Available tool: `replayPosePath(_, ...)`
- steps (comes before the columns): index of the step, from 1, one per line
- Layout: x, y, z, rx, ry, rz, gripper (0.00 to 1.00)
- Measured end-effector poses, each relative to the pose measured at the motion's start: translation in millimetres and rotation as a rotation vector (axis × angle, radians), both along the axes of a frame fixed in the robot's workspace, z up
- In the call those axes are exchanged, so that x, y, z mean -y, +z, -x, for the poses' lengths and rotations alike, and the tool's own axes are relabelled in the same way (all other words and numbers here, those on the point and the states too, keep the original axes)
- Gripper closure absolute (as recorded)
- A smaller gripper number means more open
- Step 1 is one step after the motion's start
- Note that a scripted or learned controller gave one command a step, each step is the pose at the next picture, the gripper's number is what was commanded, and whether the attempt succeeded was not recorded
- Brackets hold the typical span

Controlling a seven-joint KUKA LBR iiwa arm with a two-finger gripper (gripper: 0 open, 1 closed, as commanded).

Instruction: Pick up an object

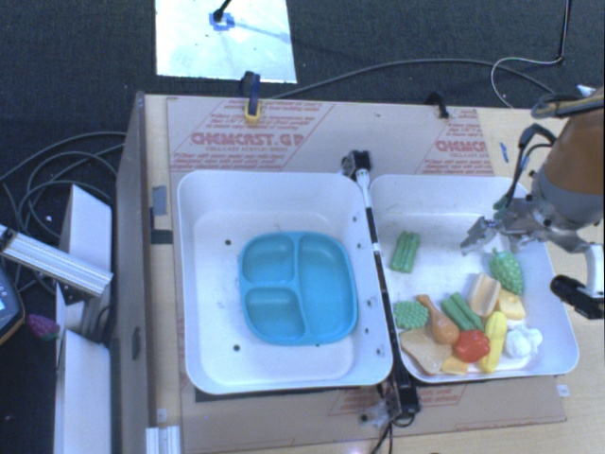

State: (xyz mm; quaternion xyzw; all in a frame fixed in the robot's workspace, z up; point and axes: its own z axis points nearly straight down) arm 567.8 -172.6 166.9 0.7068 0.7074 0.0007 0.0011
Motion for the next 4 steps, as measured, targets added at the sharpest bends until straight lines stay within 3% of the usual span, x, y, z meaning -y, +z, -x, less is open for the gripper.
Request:
replayPosePath(1,-79.2,-57.9,11.5,-0.002,0.003,-0.001,0.00)
replayPosePath(2,-69.7,-82.8,48.9,-0.002,0.000,-0.001,0.00)
replayPosePath(3,10.1,-82.1,10.1,0.000,-0.001,0.002,0.00)
replayPosePath(4,-40.2,-22.5,10.5,0.001,0.003,-0.001,0.00)
